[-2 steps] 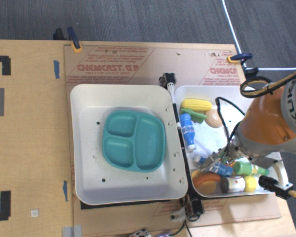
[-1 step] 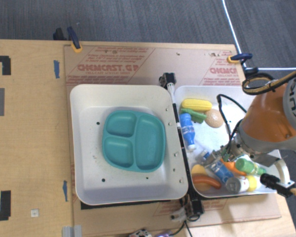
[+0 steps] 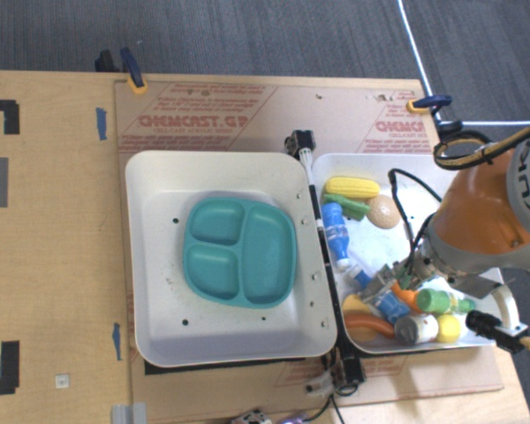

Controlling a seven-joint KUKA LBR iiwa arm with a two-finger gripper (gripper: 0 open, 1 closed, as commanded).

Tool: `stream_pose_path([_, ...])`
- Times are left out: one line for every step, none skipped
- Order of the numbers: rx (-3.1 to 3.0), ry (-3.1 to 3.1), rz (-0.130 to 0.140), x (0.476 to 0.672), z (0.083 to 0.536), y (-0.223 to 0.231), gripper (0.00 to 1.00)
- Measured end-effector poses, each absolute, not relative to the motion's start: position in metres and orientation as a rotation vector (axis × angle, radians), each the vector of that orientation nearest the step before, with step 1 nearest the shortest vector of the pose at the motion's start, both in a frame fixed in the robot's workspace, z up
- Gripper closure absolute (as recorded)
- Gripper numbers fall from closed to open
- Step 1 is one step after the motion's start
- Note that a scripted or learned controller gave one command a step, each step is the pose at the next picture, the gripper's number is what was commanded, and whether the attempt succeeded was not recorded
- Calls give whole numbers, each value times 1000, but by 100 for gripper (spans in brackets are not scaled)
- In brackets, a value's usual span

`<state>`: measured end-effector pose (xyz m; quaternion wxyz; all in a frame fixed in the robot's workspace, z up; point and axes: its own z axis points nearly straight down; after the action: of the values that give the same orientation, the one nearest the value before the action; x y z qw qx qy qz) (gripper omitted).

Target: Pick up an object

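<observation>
Camera view has my pincer [image 3: 397, 279] down in the right bin [image 3: 415, 173], low over the toy pile [image 3: 406, 312] for a grab; I cannot tell its state.

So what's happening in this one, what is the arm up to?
The grey and orange arm reaches in from the right and has its gripper down among the cluttered toys in the right bin: a corn cob, a blue bottle, an egg and other small items. Whether it has hold of anything cannot be told. The left bin holds a teal divided plate, untouched.
</observation>
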<state>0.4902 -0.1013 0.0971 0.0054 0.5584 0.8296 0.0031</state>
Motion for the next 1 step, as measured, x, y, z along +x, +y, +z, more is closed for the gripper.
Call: stream_pose_path([1788, 2578, 3, 482, 86, -99, 0])
